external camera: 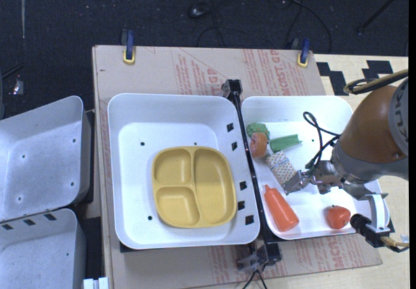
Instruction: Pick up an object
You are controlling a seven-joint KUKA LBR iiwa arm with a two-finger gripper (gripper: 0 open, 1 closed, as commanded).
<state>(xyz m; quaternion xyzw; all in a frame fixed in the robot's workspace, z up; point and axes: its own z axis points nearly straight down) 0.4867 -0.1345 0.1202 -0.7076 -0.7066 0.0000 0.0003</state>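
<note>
**Arm low over the right bin, claw beside the mesh-patterned piece**

The bench [169, 80], a brown board clamped at its far edge, carries two shallow white bins side by side. The left bin [130, 119] holds a yellow divided plate [194, 186], lying flat near the bin's middle and toward its near edge. The right bin [338, 109] holds the small things.

The arm [377, 135] comes in over the right bin's right edge, its orange band over that bin's right side. The gripper [300, 180] sits low in the middle of the right bin, just beside the mesh-patterned piece [280, 165]; whether it touches that piece cannot be told, and whether the claw is spread or pressed together cannot be made out. Nothing can be seen between its tips.

An orange carrot-shaped toy [281, 209] lies near the right bin's near-left corner. A green piece [285, 142] lies toward the bin's far-left part, next to a small orange and green toy [258, 139] against the left wall. A small red toy [337, 216] rests by the near edge, below the wrist.
</note>
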